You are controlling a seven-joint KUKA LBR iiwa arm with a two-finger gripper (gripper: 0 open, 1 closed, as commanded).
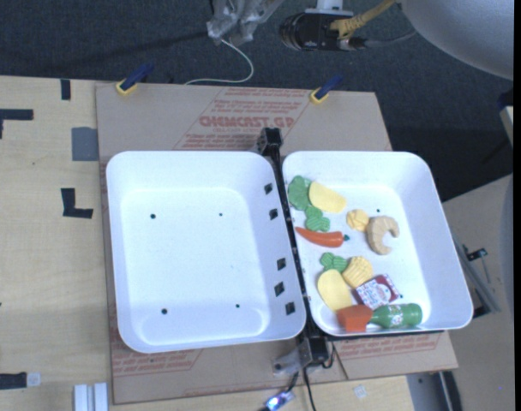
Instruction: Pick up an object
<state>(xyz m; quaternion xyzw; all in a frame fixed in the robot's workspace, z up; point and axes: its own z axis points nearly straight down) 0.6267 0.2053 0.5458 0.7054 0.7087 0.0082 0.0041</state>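
**Camera view: objects lie at 7 o'clock from the arm**

Arm enters at 1 o'clock; tool state cannot be told. Toy foods cluster in the right bin. The red chili lies with its long axis running 10-to-4. Cardboard reads "CHEMCAST GP", inverted. The ketchup packet label is illegible.

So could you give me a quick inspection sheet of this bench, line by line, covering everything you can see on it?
Surface: brown cardboard sheet on a pale wooden bench, held by two blue and yellow clamps.
Job's things: right white bin holds toy food, including a red chilli pepper, a yellow lemon, a tan croissant and a green bottle.
Clutter: left white bin, black tape marks on the bench.
Grippers: metal gripper at the top edge, over the dark floor; finger state unclear.
Cables: thin white cable looping below the gripper.
Surroundings: dark carpet.
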